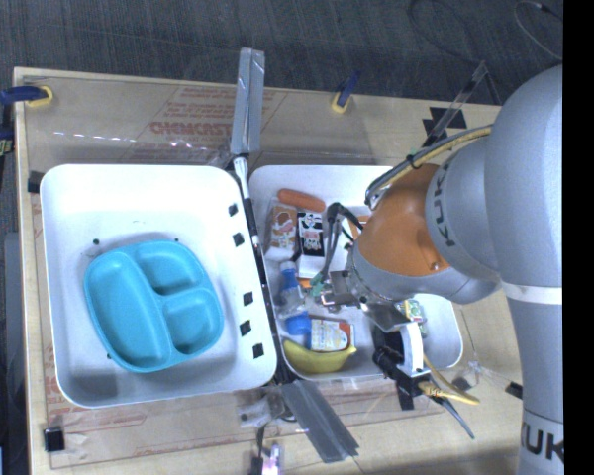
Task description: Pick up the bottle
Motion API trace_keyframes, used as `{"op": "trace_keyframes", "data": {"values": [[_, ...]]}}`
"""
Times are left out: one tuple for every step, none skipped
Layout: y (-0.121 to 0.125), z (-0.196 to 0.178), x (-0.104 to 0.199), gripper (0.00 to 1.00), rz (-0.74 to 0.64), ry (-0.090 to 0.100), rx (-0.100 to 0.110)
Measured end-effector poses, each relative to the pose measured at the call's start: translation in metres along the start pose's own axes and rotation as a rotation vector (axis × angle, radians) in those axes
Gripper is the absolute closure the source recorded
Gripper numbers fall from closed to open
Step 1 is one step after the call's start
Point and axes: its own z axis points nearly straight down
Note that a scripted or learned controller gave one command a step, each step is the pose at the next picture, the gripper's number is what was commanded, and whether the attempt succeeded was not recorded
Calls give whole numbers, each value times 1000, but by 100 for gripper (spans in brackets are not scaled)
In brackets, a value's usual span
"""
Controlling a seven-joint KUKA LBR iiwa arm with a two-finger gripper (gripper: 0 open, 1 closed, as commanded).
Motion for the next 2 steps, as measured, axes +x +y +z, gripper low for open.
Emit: {"op": "trace_keyframes", "data": {"values": [[0,-9,0,100,-4,0,2],[10,-146,73,100,157,1,1]]}}
